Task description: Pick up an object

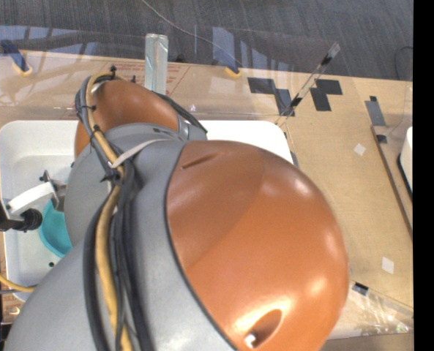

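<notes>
My arm (202,232), grey with a large orange band, covers most of the view and reaches over the left white bin (26,141). A teal object (53,229) peeks out in that bin beside the arm's left edge. The arm hides the gripper, along with most of what lies in the bin.
A bare brown cardboard surface (348,152) lies to the right of the bin. A metal post (156,61) stands behind the bin's far wall. Clear plastic sheeting (378,316) sits at the bottom right.
</notes>
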`<state>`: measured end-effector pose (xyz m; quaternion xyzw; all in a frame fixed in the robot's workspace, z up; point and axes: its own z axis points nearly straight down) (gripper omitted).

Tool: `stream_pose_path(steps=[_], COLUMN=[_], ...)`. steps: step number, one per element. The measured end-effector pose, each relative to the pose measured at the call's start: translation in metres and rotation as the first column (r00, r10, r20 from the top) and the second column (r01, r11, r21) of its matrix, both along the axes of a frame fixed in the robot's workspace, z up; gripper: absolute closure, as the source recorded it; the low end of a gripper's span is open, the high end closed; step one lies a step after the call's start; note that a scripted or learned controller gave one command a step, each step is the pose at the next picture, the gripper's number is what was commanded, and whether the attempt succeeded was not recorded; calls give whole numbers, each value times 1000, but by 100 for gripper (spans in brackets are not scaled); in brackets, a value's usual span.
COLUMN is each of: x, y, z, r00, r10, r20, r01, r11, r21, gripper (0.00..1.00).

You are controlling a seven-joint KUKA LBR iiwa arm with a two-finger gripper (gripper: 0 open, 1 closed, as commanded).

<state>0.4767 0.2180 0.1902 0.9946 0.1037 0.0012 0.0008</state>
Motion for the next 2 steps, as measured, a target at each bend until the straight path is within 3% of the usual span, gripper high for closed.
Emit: stream_pose_path(steps=[2], x=[-1], y=[0], z=[-2], r00=[1000], r10=[1], r20=[-3], r01=[-1], r11=[1000], r21=[0], gripper=[100])
